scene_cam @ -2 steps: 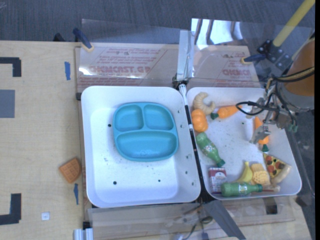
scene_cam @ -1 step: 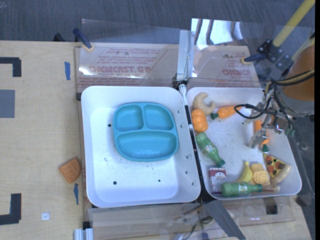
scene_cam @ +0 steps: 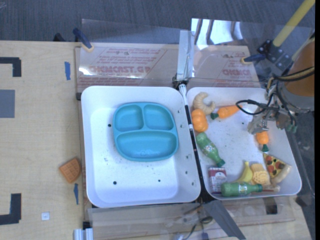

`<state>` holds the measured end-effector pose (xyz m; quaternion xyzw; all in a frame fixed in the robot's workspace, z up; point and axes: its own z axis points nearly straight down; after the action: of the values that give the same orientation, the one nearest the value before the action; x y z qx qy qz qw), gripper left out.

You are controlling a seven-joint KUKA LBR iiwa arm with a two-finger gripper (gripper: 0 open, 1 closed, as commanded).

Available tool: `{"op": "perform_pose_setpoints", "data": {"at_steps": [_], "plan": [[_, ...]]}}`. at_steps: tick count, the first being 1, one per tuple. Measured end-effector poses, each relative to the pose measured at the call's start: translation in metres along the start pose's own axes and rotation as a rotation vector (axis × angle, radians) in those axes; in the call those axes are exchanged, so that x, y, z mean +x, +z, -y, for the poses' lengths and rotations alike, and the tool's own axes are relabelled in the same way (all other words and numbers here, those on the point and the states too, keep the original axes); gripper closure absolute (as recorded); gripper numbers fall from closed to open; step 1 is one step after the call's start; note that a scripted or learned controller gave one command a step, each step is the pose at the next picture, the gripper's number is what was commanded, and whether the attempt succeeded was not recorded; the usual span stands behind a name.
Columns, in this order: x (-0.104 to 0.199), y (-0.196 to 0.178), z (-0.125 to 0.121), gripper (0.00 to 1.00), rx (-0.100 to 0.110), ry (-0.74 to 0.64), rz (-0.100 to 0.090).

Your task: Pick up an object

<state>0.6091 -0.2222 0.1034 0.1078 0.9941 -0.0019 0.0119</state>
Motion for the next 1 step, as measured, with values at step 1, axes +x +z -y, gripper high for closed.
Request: {"op": "perform_pose_setpoints", "data": {"at_steps": [1], "plan": [[0.0005, 0.0011, -0.0002, 0.00, 0.000, 0.000, -0.002]]}}
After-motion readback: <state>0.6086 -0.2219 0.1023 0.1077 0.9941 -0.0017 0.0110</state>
